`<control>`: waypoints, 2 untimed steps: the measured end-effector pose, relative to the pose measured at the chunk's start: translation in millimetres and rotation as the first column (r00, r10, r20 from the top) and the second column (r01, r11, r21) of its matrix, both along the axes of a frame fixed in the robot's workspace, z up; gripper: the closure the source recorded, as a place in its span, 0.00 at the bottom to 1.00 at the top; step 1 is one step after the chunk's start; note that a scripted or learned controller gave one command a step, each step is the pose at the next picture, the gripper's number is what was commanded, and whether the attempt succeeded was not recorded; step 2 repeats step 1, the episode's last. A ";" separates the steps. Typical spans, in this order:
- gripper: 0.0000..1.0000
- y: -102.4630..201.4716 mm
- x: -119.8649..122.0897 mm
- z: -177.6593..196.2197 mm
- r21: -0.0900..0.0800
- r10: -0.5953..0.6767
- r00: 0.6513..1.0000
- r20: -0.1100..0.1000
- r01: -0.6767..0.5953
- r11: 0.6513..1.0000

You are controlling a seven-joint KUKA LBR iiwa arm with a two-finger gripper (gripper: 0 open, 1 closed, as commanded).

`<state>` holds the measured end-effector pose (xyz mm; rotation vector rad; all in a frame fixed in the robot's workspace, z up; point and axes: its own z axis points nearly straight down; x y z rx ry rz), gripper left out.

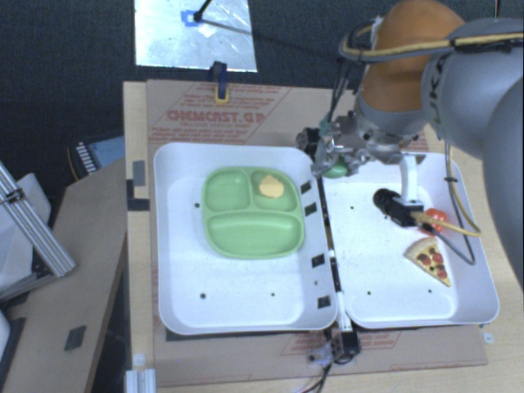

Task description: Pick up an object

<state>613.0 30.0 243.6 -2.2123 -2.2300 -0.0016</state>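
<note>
Both the left bin (176, 301) and the right bin (475, 301) are plain white. The left bin holds a light green tray (250, 236), with a yellow lump (272, 187) at the tray's 1 o'clock. At 4 o'clock in the right bin, a pizza slice (430, 260) is tan-orange, dotted red and dark. At 2 o'clock is a small red-orange piece (436, 216). The arm (479, 88) is grey with an orange band. The cardboard (217, 115) is brown with red lettering.
</note>
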 end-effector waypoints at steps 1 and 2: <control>1.00 46.6 -20.3 4.6 0.001 0.002 1.000 -0.001 -0.002 1.000; 1.00 46.6 -20.3 4.6 0.001 0.002 1.000 -0.001 -0.002 1.000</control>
